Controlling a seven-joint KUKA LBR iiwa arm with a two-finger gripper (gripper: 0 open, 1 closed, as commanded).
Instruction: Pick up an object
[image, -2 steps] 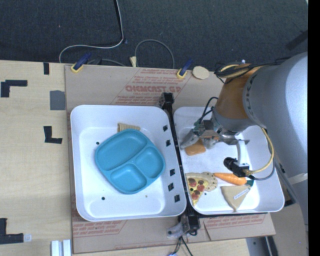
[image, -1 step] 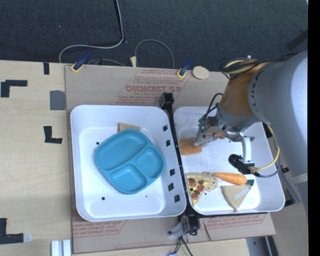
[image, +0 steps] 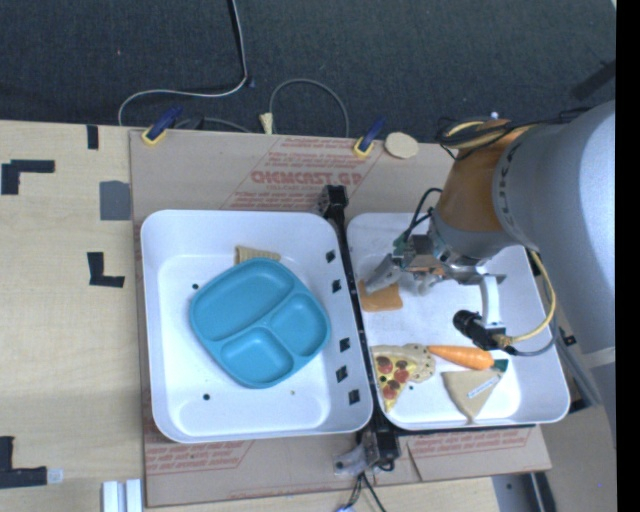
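Observation:
My gripper (image: 402, 277) hangs over the upper left part of the right bin (image: 530, 268), its fingers spread open with nothing between them. A tan toast slice (image: 381, 299) lies just below the left fingertip, close to the bin's left wall. Lower in the same bin lie a pizza slice (image: 401, 368), an orange carrot (image: 462, 355) and a pale cheese wedge (image: 470, 391). A blue divided plate (image: 260, 322) lies in the left bin (image: 160, 300), with a tan piece (image: 256, 254) showing behind its far edge.
The grey arm with its orange band (image: 480, 190) covers the right bin's upper right. A black cable end (image: 470, 325) hangs above the carrot. A dark divider (image: 345, 300) runs between the bins. Cardboard lies under both bins.

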